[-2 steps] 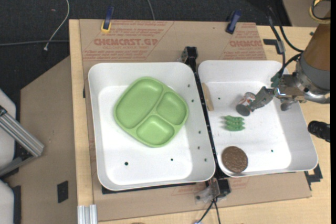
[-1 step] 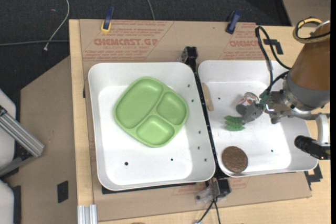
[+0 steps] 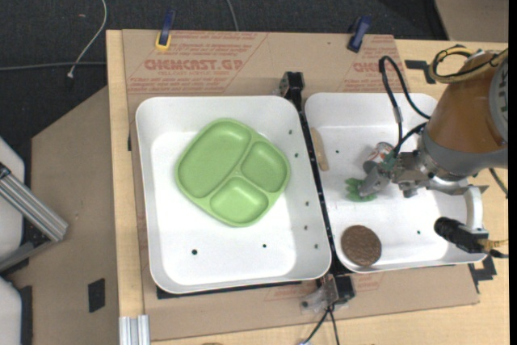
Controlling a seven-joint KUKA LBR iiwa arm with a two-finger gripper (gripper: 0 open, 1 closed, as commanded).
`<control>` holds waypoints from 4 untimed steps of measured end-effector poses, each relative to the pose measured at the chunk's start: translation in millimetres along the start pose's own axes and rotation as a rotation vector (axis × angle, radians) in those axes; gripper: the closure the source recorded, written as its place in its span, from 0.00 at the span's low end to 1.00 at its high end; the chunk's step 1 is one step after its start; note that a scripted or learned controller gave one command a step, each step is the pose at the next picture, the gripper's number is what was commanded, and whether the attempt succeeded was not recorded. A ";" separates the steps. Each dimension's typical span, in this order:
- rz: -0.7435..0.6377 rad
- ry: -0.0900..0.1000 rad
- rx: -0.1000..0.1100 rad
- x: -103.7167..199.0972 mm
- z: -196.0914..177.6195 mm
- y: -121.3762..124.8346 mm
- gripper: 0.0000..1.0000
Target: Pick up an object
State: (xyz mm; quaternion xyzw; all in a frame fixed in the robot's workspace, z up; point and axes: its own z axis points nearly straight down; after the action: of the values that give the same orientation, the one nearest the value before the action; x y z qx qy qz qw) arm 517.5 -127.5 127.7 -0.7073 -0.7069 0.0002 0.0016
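In the right bin (image 3: 404, 113) a small green object (image 3: 354, 189) lies near the middle. My gripper (image 3: 374, 176) is low over it, touching or just beside its right edge, and hides part of it. A brown round disc (image 3: 361, 245) sits at the bin's front left corner. Against the left wall lies a tan stick (image 3: 320, 149). The arm's orange band (image 3: 466, 117) comes in from the right.
The left bin (image 3: 161, 238) holds a green divided plate (image 3: 233, 171) in its middle. A black divider runs between the two bins. Cables hang along the arm over the right bin's back. Blue clamps grip the cardboard base at the back edge.
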 end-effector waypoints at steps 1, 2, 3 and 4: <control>0.000 0.001 0.003 0.6 44.9 -0.4 0.00; 0.000 0.000 -0.003 0.6 31.9 0.9 1.00; -0.001 -0.004 -0.008 -4.6 -29.8 6.3 1.00; -0.002 -0.003 -0.010 -2.3 -93.5 4.3 1.00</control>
State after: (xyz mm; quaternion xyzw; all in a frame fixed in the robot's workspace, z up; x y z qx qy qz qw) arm 522.0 -130.0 221.2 -0.7067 -0.7075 -0.0020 -0.0030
